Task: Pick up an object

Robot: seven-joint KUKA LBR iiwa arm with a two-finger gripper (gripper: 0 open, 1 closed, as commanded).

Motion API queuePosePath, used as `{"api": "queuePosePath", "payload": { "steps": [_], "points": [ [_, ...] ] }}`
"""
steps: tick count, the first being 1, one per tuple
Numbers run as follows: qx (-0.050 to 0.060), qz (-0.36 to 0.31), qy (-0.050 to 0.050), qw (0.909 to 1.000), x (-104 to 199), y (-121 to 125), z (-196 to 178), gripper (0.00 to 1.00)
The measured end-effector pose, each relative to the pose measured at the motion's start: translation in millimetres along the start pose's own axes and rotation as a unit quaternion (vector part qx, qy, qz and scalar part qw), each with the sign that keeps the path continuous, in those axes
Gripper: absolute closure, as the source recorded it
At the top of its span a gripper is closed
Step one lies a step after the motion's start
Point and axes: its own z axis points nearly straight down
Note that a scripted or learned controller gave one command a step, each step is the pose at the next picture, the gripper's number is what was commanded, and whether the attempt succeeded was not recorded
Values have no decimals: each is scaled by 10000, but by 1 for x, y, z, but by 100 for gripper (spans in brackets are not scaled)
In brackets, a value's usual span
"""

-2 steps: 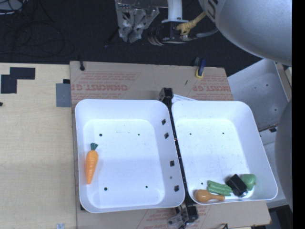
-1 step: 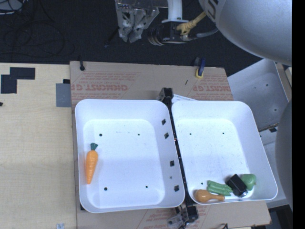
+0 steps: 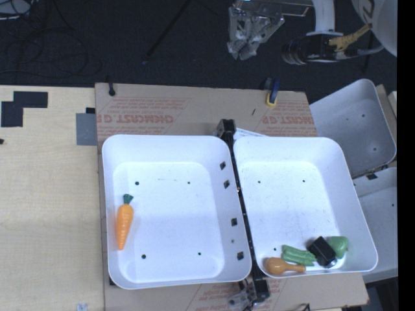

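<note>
1. Gripper (image 3: 248, 41) sits high at the far edge of the view, over the dark floor beyond the desk, well clear of both bins. Nothing between its jaws; whether they're open or closed, cannot tell, too small and cluttered there.
2. Arm (image 3: 324, 18) comes in from the top right corner, pale grey links, dark joint near the wrist.
3. Left bin (image 3: 110, 173): white, shallow. One toy carrot (image 3: 124, 221) lies against its left wall, toward the near left corner, green top pointing to the far side, orange tip pointing to the near side.
4. Right bin (image 3: 350, 173): white, shallow, touching the left bin along a dark clip strip (image 3: 235, 199) down the middle.
5. Near right corner of the right bin holds a small cluster, all touching or overlapping:
 - green pod-like toy (image 3: 297, 254), lying flat, leftmost green piece
 - black block (image 3: 322, 251), tilted, resting on the green items
 - second green piece (image 3: 338, 243) at the far right, just beside the black block; kind unclear
 - orange-tan pear-shaped toy (image 3: 283, 266) along the near wall, just under the green pod
6. Bins rest on a brown cardboard sheet (image 3: 194, 109) with reversed red printing, on the light wood desk (image 3: 45, 206).
7. Blue-yellow clamp (image 3: 273, 92) at the cardboard's far edge, right of centre.
8. Grey metal panel (image 3: 363, 122) beside the right bin's far right corner.
</note>
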Motion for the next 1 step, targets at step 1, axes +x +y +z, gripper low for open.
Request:
{"api": "queuePosePath", "payload": {
  "steps": [1],
  "points": [
    [-9, -95, 23, 10000, 114, -2, 1, 100]
  ]
}}
